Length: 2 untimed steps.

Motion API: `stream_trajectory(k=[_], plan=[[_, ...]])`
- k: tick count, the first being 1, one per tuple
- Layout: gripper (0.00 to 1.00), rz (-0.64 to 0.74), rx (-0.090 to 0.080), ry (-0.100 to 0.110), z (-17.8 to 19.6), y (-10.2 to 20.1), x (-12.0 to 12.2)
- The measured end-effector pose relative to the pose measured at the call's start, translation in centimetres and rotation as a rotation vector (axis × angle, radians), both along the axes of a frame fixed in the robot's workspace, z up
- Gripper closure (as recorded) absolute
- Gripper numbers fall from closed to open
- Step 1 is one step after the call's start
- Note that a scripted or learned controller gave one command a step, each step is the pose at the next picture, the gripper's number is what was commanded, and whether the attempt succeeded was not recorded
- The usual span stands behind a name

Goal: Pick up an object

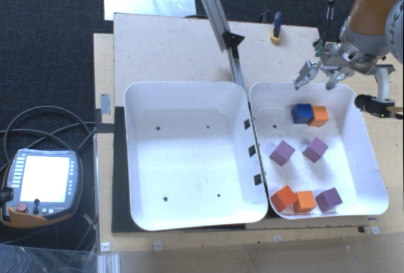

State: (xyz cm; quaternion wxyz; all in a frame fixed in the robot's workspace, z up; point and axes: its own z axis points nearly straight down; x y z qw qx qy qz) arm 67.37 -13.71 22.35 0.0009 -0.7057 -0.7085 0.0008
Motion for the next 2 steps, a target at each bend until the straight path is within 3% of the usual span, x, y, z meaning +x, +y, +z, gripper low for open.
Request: stream_trajectory(k=[2], plan=[[0.0, 0.002, -0.003, -0.006, -10.1, 0.4, 0.2]])
